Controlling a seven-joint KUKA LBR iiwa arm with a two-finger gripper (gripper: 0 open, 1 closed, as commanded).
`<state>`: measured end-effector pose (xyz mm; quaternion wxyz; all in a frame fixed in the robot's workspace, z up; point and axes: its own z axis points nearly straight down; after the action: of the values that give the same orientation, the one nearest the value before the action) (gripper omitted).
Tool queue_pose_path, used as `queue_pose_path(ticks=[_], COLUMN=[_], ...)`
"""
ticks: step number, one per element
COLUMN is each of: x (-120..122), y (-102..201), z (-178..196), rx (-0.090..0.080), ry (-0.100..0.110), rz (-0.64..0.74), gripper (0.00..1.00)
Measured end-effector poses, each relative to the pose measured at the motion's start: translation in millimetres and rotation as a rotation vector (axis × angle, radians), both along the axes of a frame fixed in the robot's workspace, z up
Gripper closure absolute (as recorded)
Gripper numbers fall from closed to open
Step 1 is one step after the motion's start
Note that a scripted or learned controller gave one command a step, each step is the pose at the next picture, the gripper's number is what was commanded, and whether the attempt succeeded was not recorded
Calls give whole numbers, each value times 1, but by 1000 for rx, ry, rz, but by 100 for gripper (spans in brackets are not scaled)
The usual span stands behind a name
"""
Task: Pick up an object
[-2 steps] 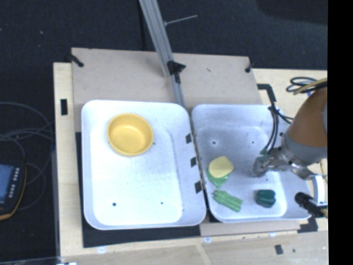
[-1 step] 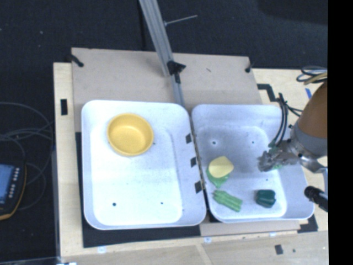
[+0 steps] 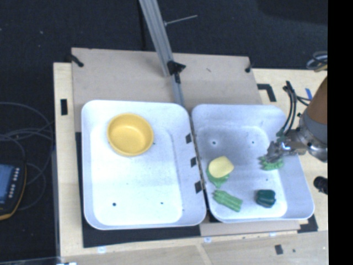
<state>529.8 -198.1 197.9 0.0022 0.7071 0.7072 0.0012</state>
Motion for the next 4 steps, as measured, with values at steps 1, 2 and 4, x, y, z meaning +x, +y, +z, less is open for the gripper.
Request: queue_pose_path(ticks=[1, 2, 4], x=[1, 18, 58], y=[-1, 47, 141], z=[52, 62, 47], rx=[0, 2, 1], ry=[0, 3, 4], rz=[0, 4, 3], gripper=[100, 100, 100])
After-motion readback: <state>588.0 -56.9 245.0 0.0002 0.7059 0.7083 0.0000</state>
